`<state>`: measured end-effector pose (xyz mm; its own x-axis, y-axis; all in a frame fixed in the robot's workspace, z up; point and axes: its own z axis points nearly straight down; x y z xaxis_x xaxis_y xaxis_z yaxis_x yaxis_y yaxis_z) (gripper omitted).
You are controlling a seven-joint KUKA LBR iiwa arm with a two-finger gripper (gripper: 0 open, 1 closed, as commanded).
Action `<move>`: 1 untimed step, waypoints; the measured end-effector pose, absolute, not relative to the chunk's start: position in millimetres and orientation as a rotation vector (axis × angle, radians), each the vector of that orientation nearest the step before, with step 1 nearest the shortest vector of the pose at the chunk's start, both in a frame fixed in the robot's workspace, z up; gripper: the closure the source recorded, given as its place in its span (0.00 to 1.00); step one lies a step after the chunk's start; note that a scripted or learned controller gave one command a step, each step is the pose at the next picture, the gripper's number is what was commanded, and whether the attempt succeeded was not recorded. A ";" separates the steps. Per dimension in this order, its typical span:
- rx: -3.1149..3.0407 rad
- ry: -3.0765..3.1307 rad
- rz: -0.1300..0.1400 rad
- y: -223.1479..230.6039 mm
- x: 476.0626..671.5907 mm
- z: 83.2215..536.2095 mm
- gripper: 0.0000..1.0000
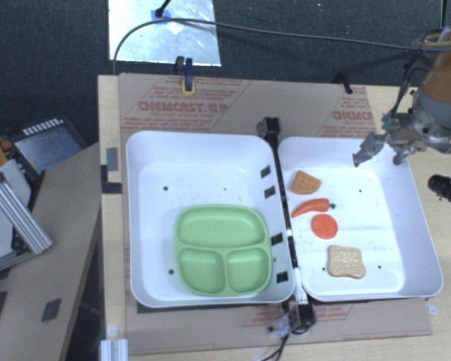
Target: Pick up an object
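Note:
In the right bin [406, 224] lie several small food toys: an orange wedge [306, 182], a red chili pepper [311, 207], a red round slice [324, 226] and a tan toast piece [346, 262]. My gripper [383, 150] hangs over the bin's far right corner, up and to the right of the toys. Its two fingers are spread apart with nothing between them. The nearest toy, the orange wedge, lies well to its left.
The left bin [158, 164] holds a green divided plate [222, 248]. A black clip strip [279, 201] joins the two bins. Cardboard lies under both bins, and a cable runs across the top.

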<state>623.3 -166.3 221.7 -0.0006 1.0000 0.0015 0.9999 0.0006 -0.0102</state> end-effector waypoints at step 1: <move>-2.219 -2.226 -0.001 -166.0 625.9 229.3 0.00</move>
<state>625.9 -166.0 229.3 -0.0031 1.0000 -0.0006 1.0000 0.0031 0.0018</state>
